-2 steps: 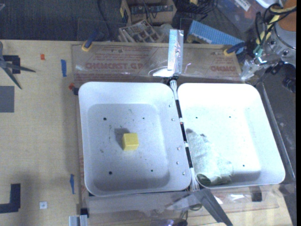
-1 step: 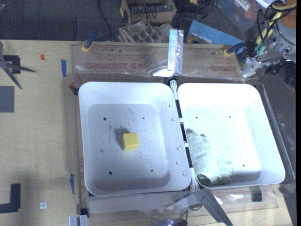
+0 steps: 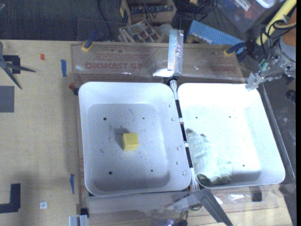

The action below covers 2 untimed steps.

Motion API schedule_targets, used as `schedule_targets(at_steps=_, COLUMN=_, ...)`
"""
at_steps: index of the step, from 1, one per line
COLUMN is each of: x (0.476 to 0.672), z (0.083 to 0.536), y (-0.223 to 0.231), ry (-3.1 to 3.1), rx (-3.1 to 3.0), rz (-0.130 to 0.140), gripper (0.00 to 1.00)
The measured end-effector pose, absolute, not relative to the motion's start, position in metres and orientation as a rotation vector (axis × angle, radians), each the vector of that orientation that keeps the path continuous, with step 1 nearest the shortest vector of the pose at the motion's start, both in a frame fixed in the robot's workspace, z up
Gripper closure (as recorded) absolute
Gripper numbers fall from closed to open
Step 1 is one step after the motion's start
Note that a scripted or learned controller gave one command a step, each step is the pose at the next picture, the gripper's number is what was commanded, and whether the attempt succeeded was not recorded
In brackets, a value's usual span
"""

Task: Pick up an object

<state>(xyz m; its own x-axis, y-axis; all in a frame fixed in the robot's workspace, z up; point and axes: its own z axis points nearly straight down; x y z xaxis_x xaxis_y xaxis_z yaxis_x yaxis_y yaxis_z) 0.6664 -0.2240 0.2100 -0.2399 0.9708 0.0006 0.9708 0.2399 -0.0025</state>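
One yellow block (image 3: 130, 141) sits mid-floor in the left bin (image 3: 94, 98), well away to the lower left of the end effector (image 3: 256, 80). One rolled grey-white cloth (image 3: 207, 160) lies along the right bin's (image 3: 244, 107) left wall, its long axis running toward the near edge, nearer the end effector. The end effector hovers at that bin's far right corner over the surface; whether its jaws are apart or together cannot be told.

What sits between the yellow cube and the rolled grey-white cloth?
In the camera view, bare floor of the left white bin, then the two bins' adjoining rims, separate the small yellow cube from the rolled grey-white cloth.
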Motion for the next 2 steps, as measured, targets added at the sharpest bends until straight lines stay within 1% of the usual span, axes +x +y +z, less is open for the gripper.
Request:
schedule_targets(at_steps=1, x=0.666, z=0.21, y=-0.224, ry=-2.472, rx=-1.935, rz=0.002, gripper=0.0)
schedule_targets(at_steps=2, x=0.666, z=0.174, y=-0.222, ry=-2.445, rx=-1.97, rz=0.003, gripper=0.0)
